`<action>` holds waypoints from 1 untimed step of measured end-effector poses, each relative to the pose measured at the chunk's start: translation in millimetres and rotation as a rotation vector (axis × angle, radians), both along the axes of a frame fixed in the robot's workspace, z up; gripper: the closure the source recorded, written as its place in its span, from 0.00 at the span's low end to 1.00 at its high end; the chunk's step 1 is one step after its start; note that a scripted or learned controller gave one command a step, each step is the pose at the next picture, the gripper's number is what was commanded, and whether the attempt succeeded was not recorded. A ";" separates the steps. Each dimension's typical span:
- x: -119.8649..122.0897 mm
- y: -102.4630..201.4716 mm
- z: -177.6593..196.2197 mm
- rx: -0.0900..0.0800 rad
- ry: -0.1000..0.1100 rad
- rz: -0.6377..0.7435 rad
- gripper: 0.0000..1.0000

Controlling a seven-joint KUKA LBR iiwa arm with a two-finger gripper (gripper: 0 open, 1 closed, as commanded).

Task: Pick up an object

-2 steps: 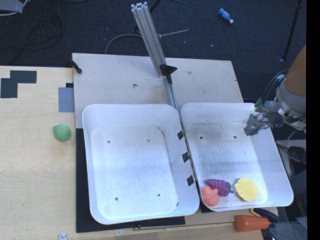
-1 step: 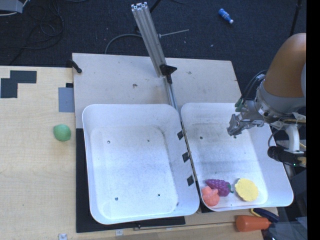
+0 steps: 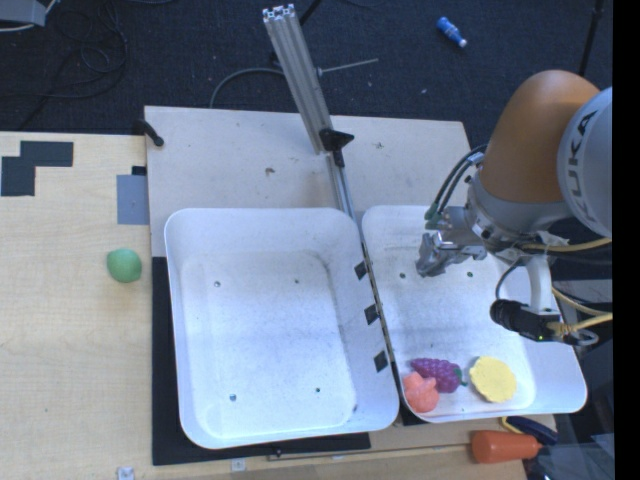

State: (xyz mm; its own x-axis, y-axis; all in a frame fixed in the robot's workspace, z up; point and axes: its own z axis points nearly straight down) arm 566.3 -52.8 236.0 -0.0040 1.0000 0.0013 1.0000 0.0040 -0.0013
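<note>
The gripper (image 3: 437, 259) hangs over the upper part of the right bin (image 3: 455, 313), and at this slant it cannot be told how it stands; nothing is seen in its grasp. Well apart from it, along the near edge of that bin, lie a bunch of purple toy grapes (image 3: 438, 372), an orange-red toy (image 3: 421, 393) touching the grapes, and a yellow round toy (image 3: 493, 379) just beside them. The left bin (image 3: 190, 268) sits alongside, a green ball (image 3: 124, 265) rests on the wooden bench (image 3: 60, 338) to its left, and an orange object (image 3: 505, 446) lies below the right bin.
</note>
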 end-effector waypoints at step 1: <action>-1.5 62.1 -0.3 0.000 0.000 0.000 1.00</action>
